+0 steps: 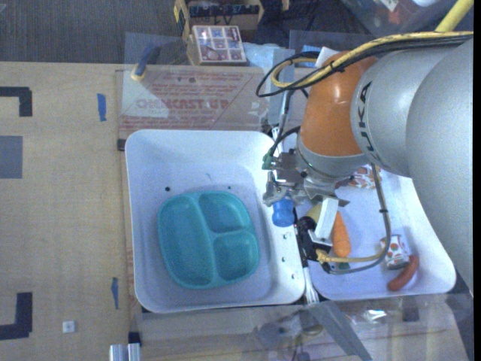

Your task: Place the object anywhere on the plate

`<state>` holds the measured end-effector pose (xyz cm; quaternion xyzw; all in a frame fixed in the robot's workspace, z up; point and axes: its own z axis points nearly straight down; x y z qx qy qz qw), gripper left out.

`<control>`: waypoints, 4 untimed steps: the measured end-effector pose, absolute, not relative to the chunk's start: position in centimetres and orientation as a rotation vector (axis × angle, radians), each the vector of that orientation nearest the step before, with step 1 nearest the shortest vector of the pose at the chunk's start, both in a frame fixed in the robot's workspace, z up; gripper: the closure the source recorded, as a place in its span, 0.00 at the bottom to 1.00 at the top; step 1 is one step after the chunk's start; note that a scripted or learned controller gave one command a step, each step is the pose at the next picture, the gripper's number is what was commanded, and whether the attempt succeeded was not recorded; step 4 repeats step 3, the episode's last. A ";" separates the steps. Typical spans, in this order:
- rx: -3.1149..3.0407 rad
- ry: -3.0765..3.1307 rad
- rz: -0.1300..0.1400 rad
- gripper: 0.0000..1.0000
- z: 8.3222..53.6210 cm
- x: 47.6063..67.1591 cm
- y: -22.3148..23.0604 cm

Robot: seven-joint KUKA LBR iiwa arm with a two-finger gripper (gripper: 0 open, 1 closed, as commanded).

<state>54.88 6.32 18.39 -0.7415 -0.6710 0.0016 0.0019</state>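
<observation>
Over the seam where the two bins meet, a small blue object (282,215) sits directly below the gripper (284,194), at its 6 o'clock. Contact between the two cannot be confirmed. Whether the gripper is released or clenched cannot be told, and no grasp on the object can be confirmed.

The object is off the plate (208,239), near its 3 o'clock edge and apart from it. The plate is teal with three compartments, all bare. It lies flat in the left bin (150,164), toward the bin's 6 o'clock side.

The arm (421,104) enters from 3 o'clock. Its orange band (338,119) stands above the right bin (432,254), at 1 o'clock of the gripper.

Contents of the right bin:
- A carrot (341,235), at 4 o'clock of the gripper, lying roughly along the 12-to-6 line.
- A small carton (396,247), at 3 o'clock of the carrot and apart from it.
- A sausage (402,274), just beside the carton at its 6 o'clock, near the bin's 5 o'clock corner.

A clear sheet (188,104) with red print lies on the bench (60,201) at 12 o'clock of the left bin.
</observation>
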 end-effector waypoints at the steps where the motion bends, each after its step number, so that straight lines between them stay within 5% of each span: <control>1: -2.187 -2.251 0.005 1.00 15.0 52.6 12.4; 2: -2.188 -2.250 0.004 0.00 15.0 52.6 12.4; 3: -2.182 -2.267 -0.015 0.00 9.6 58.5 12.4; 4: -2.182 -2.267 -0.015 0.00 9.6 58.5 12.4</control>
